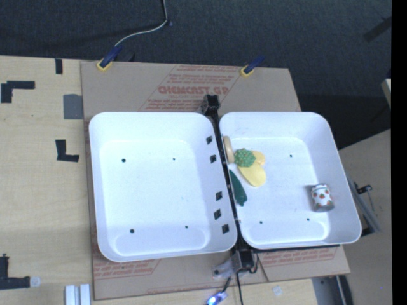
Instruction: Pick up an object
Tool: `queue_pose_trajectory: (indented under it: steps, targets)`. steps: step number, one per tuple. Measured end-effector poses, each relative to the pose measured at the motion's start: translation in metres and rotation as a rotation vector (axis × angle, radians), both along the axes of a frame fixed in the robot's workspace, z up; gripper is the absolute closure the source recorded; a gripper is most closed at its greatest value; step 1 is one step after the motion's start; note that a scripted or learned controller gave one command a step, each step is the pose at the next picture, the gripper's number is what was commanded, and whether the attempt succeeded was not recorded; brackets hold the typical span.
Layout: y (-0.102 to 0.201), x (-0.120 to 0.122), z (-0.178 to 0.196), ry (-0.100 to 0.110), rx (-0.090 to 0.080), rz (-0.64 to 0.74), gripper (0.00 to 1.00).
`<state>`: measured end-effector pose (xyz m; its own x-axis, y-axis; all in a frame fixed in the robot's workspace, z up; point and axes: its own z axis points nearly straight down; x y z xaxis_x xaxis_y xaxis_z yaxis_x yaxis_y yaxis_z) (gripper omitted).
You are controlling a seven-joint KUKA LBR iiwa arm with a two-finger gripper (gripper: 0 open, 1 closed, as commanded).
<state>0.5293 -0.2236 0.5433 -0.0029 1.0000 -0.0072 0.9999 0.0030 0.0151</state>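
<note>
since nothing is lifted yet, the pick looks unstarted; pincer state i cannot tell. next move calls for descending on one object; the small cup at four o'clock in the right bin sits well apart from the yellow-green cluster.

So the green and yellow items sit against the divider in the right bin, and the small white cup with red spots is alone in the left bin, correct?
Not quite. The small white cup with red spots is in the right bin, near its right wall, apart from the green and yellow items against the divider. The camera view shows this.
</note>
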Motion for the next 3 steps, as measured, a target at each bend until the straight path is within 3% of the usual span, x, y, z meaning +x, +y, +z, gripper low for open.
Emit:
queue_pose_trajectory:
  steps: [1, 2, 3]
  targets:
    - [0.057, -0.033, -0.152, 0.031, 0.013, 0.001, 1.00]
    - [0.009, -0.046, -0.026, 0.002, 0.000, -0.006, 1.00]
    - [0.000, -0.045, -0.007, 0.012, 0.005, -0.002, 1.00]
